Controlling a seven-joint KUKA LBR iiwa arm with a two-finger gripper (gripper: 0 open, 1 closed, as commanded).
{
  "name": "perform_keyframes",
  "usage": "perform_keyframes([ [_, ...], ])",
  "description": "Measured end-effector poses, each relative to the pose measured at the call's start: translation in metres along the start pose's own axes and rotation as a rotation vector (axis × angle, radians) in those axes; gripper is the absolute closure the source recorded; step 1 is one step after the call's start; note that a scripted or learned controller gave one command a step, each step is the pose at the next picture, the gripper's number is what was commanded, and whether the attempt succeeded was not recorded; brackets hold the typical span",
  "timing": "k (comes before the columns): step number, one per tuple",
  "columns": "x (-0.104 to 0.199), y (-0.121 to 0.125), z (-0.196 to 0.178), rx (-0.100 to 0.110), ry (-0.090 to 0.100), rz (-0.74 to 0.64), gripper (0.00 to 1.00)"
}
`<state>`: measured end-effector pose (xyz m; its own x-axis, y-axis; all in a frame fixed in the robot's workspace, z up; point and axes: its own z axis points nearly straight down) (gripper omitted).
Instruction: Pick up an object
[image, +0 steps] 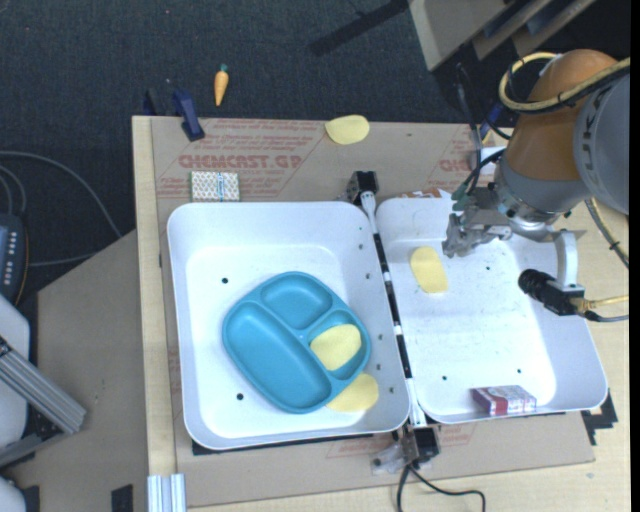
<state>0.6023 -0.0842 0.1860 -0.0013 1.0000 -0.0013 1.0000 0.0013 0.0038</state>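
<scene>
A pale yellow lump lies in the right bin, near its left wall. My gripper hangs just up and right of it, close beside it; nothing shows between its fingers. A small red and white box lies flat near the right bin's front edge. In the left bin a blue divided plate holds a yellow piece in one compartment. Another yellow piece lies against the plate's front rim.
On the cardboard behind the bins lie a yellow disc, a small patterned packet and a blue clip. A tiny orange carrot toy rests on the dark floor. A black fitting hangs off the arm over the right bin.
</scene>
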Motion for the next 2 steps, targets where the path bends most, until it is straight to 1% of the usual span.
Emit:
perform_keyframes([
  [1, 0.0, -0.001, 0.001, 0.003, 0.0, 0.0, 0.0],
  [2, -0.011, 0.035, 0.089, 0.006, 0.001, 0.001, 0.0],
])
